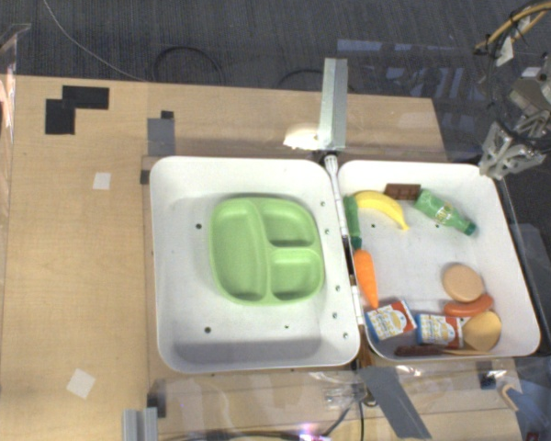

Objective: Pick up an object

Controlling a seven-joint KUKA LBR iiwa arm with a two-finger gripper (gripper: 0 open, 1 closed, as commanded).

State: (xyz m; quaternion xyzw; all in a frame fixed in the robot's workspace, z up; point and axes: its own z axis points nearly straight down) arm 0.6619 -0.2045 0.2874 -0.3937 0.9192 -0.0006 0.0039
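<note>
At the upper right of the frame, the grey two-finger gripper (510, 157) hangs over the right white bin's (523, 274) far corner, fingers apart, holding nothing. Near it, to the left, a green plastic bottle (444, 213) lies beside a yellow banana (383, 208).

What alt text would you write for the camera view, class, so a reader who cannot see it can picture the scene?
The gripper hangs over the top right corner of the right bin, which holds a banana, green bottle, carrot and other toy food. The left bin holds a green divided tray.
</note>
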